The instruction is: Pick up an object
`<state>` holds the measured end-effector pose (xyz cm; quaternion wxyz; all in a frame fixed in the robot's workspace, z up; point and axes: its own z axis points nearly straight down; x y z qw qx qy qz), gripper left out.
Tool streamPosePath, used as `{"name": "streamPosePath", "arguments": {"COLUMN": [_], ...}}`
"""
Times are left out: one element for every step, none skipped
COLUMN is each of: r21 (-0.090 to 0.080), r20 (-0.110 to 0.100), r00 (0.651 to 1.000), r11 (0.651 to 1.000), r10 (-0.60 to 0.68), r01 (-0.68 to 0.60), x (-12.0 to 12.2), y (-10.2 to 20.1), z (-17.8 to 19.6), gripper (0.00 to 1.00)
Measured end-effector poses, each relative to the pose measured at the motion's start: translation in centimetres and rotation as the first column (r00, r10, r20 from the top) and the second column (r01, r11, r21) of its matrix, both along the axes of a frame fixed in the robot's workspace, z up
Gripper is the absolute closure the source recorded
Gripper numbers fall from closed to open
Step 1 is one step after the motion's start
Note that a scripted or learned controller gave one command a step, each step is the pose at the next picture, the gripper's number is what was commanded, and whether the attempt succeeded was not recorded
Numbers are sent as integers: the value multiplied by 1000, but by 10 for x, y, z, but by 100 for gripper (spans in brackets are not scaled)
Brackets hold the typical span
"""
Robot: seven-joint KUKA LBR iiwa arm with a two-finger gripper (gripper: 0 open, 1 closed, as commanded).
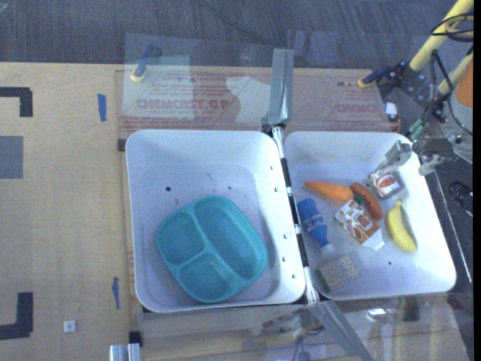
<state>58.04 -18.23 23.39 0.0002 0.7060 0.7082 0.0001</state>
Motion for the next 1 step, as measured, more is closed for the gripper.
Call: {"name": "streamPosePath", "arguments": {"r21": [-1], "r20": [1], "r00": [1000], "r11": [1000], "r10": [27], "r01": [-27], "x": [17], "y": [-32], "z": [-110], "gripper": [0]}}
